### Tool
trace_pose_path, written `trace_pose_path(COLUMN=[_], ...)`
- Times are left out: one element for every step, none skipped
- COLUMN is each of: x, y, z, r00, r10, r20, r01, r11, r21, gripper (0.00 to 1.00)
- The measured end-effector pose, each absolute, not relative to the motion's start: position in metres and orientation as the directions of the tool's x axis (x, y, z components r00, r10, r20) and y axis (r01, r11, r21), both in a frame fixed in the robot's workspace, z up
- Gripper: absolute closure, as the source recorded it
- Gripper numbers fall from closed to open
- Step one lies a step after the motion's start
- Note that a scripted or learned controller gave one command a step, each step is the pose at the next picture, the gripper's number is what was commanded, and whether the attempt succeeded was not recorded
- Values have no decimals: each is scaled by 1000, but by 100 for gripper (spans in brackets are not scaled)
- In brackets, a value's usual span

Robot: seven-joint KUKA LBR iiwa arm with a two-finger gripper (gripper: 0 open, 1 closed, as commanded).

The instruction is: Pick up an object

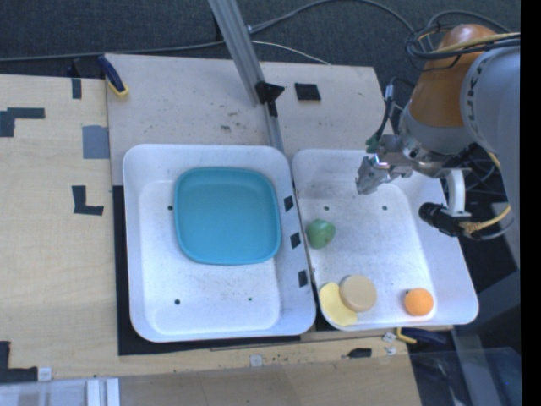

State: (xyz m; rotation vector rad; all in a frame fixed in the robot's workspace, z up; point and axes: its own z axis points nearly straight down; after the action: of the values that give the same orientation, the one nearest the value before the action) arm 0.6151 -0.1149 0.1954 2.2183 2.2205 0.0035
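Over the right bin: grey arm with orange band reaches in from the right, and its two-finger gripper (370, 181) hangs above the far part of the right white bin (439, 269).
Gripper state: fingers point down at bare floor; whether they are spread or closed, I cannot tell.
Small green ball (320, 233): near the right bin's left wall, open floor all around it.
Round tan disc (358, 293): at the near edge, lying partly on a flat yellow piece (335, 307).
Small orange ball (418, 302): near corner, close to the rim, apart from the disc.
Left white bin (148, 252): square blue plastic plate (226, 215) fills its middle, with bare floor toward the near rim.
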Motion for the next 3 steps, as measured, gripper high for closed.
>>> trace_pose_path(x=[610, 617, 624], y=[-110, -55, 1], z=[241, 228, 238], r00=[-1, -5, -5], r10=[1000, 1000, 1000], r20=[0, 1, 1], r01=[1000, 1000, 1000], r11=[1, 5, 5], r21=[3, -1, 0], gripper=[100, 100, 100])
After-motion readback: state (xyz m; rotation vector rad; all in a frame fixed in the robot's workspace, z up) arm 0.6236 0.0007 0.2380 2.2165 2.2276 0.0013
